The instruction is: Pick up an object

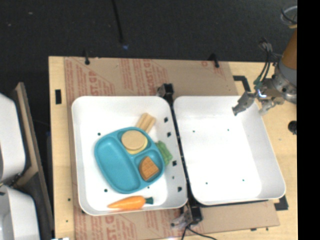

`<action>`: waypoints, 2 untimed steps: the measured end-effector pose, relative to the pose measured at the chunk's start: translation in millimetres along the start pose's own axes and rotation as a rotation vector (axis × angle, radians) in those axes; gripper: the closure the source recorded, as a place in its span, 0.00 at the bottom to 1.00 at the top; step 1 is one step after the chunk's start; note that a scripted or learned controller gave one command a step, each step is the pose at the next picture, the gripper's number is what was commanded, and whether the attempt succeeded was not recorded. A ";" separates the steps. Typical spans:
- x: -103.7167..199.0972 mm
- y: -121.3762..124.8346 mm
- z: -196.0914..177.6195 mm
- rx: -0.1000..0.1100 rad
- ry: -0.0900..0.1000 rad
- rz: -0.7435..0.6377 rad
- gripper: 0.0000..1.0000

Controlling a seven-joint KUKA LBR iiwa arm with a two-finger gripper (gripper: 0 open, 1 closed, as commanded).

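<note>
The bench point(150, 71) is seen from a single camera fixed above it, tilted down at a slant, so that the far edge lies at the top of the picture. Both white bins, the left bin point(82, 134) and the right bin point(225, 149), are taken in whole from a moderate height. The arm point(285, 81) is caught at the right edge.

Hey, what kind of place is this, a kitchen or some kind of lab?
Most likely a robotics lab bench, not a kitchen: two shallow white bins sit on a board, the arm's hand hangs at the right bin's far corner, and toy food, like a carrot, lies in the left bin.
</note>
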State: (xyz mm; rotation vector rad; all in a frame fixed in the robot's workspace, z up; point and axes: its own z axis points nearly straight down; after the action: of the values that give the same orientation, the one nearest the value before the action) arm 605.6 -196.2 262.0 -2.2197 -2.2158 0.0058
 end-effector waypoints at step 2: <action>5.4 9.0 45.0 -0.003 -0.001 -0.002 0.00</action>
State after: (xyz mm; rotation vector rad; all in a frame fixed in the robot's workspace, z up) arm 614.4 -190.8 217.0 -2.2190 -2.2200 0.0033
